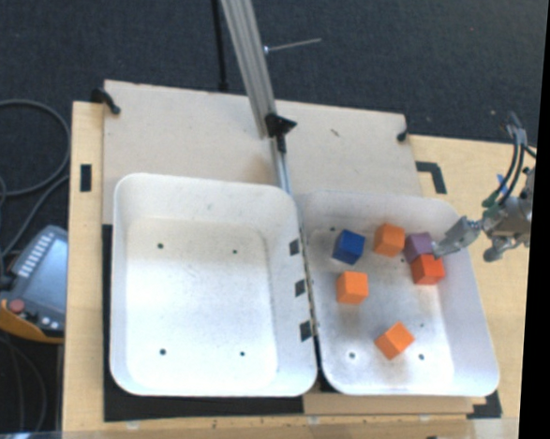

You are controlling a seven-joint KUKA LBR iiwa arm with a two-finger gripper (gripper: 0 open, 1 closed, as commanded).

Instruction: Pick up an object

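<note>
Hand point(462, 234) sits at R bin's point(466, 368) far-right rim, just beside red cube point(428, 270) and purple cube point(418, 244); hand open/closed state cannot be determined.

Left bin point(132, 251), centre-left of frame: floor bare and open to approach from above.

Right bin point(467, 359), centre-right: six blocks.
- Blue cube point(348, 246), upper left of the bin floor, clear space on all sides.
- Orange cube point(389, 239), purple cube point(418, 244) and red cube point(428, 270): crowded together at the upper right, with purple and red touching and little room between them.
- Gripper point(457, 234) sits just beside that cluster.
- Orange cube point(352, 287), mid-floor, stands free.
- Orange cube point(395, 340), lower floor, stands free.

Aluminium rail point(253, 62) slants down from top centre to the bins' shared edge.
</note>
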